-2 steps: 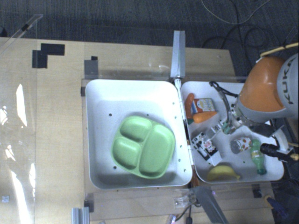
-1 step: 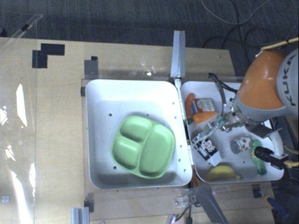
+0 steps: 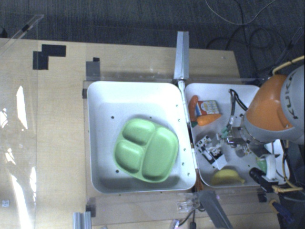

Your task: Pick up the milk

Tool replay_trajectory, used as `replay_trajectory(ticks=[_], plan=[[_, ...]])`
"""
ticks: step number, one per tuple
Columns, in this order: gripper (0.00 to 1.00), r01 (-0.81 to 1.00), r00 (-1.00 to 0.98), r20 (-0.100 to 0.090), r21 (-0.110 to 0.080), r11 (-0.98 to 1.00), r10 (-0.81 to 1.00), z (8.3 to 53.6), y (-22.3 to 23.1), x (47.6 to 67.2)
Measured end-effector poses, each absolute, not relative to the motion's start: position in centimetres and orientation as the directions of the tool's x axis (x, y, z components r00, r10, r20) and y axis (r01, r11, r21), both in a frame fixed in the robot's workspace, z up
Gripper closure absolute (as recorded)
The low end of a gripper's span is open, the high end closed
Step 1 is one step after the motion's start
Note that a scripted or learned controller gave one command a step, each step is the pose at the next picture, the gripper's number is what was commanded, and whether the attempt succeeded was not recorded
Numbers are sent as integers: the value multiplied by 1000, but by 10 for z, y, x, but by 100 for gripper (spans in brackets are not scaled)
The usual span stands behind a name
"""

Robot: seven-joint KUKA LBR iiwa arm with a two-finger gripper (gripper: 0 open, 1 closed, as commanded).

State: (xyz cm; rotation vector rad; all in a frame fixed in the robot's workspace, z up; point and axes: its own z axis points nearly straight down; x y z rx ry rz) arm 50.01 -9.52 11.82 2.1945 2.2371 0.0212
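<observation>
A small carton with an orange and pale-blue label (image 3: 210, 107), which I take for the milk, lies at the far left of the right bin (image 3: 252, 88). An orange carrot (image 3: 208, 120) rests against its near side. My gripper (image 3: 210, 150) hangs low over the bin's left half, between the carrot and a yellow banana (image 3: 227, 177). It is a short way nearer the camera than the carton and apart from it. The grey arm with its orange band (image 3: 269, 111) covers the bin's right half.
The left bin (image 3: 102, 97) holds a green divided plate (image 3: 147, 149). A white and green object (image 3: 266, 164) sits at the right bin's near right, partly under the arm. A metal post (image 3: 182, 56) stands behind the wall between the bins.
</observation>
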Motion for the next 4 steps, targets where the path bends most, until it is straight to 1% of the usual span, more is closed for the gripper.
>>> replay_trajectory(ticks=[1, 2, 3, 4], plan=[[100, 999, -23, 5, 27, 23, 1000, 131, -94, 505], [0, 999, -22, 4, 26, 22, 1000, 131, -94, 505], [0, 956, -289, -16, 44, 289, 957, 115, -89, 506], [0, 831, -556, -5, 5, 556, 831, 143, -123, 496]])
